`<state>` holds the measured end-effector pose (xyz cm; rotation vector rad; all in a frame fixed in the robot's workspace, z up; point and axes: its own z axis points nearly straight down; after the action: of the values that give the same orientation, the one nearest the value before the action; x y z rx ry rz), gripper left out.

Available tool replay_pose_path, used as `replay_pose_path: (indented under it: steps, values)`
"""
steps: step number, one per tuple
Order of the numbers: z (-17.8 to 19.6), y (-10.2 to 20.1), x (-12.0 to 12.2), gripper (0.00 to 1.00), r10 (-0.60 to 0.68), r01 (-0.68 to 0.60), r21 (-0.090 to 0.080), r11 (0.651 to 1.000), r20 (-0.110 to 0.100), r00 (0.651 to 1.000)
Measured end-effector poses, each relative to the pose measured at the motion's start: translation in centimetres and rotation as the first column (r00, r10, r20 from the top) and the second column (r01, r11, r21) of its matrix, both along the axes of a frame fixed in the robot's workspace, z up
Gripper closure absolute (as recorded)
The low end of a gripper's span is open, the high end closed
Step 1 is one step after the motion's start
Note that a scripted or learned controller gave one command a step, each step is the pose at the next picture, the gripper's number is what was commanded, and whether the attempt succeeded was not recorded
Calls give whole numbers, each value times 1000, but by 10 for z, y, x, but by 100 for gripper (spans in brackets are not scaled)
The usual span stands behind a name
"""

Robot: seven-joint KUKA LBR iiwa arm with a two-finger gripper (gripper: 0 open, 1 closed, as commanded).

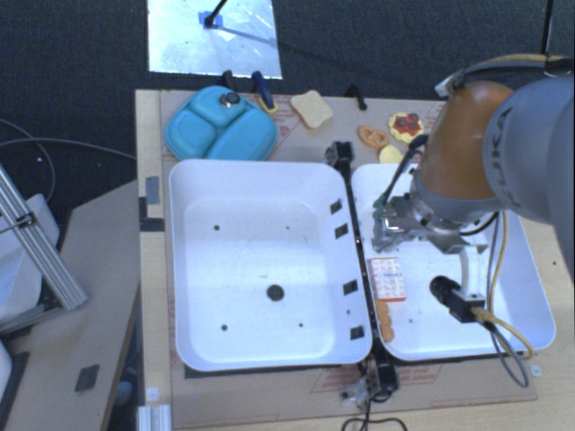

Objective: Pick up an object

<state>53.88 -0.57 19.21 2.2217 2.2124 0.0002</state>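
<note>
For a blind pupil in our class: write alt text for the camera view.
A grey and orange robot arm reaches from the right over the right white bin, above a small patterned card. The left white bin sits beside it; a blue tray lies behind.

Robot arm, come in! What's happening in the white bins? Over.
Gripper low in right white bin, nothing seen held. Small red-and-white patterned card lies just below it. Left white bin beside; blue plastic tray behind it.
</note>
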Motion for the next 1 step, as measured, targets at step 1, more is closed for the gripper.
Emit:
replay_pose_path:
  steps: [1]
  values:
    - [8, 60, -35, 100, 13, -13, 7, 1000, -5, 1000]
